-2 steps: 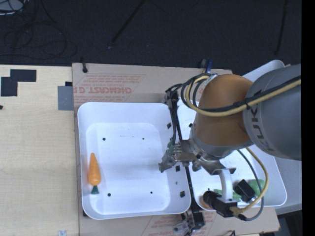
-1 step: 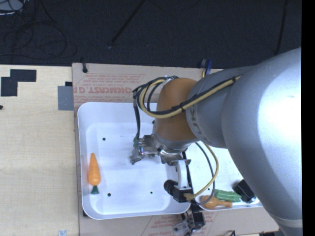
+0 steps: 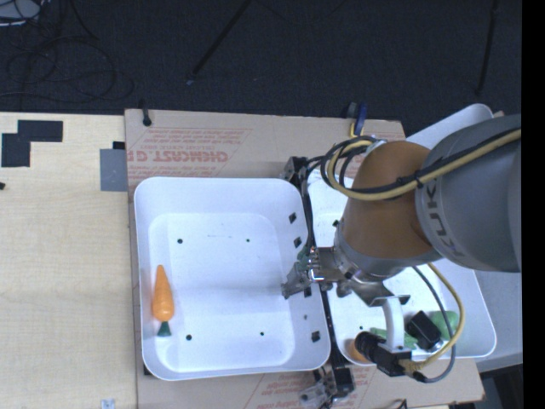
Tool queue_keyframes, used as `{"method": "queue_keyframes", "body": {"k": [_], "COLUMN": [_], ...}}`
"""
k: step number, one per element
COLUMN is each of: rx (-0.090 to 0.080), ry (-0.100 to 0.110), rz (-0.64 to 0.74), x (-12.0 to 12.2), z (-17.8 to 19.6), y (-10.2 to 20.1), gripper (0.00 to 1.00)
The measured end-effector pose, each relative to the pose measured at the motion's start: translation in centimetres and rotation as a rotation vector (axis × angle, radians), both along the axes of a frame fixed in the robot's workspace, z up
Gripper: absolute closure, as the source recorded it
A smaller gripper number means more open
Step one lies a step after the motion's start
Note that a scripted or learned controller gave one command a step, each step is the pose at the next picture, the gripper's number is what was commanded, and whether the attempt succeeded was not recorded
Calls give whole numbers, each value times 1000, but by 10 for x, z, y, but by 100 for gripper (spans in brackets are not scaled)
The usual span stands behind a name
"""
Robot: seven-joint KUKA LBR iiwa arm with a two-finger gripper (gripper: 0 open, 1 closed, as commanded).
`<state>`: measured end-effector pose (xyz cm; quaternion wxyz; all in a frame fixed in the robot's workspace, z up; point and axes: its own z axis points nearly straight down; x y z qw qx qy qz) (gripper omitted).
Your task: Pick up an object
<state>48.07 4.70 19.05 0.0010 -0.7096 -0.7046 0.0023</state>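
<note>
Camera view: 2 white bins sit side by side on the bench [image 3: 60, 271]. A carrot [image 3: 162, 296] lies by the left wall of the left bin [image 3: 221, 267] — orange, with a green tip at its lower end. The arm [image 3: 451, 194] covers much of the right bin [image 3: 485, 335]. Its claw [image 3: 301, 285] hangs at the rims between the bins, well apart from the carrot — open or together, I cannot tell. A green thing [image 3: 444, 320] lies in the right bin.

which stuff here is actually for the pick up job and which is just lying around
For the job: toy carrot in the left bin; green thing in the right bin, partly hidden; the tool, above the bins' shared edge.
Lying about: cardboard sheet under the bins; cables on the dark floor.
</note>
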Motion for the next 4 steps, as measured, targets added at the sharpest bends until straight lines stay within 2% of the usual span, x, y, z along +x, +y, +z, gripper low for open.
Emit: {"method": "queue_keyframes", "body": {"k": [1, 2, 3, 4], "rx": [3, -2, 5, 4], "ry": [0, -5, -16, -18], "rz": [11, 0, 14, 10], "x": [-6, 37, 68, 110], "z": [-4, 17, 141, 267], "y": [54, -17, 42, 58], "gripper": [0, 0, 0, 0]}}
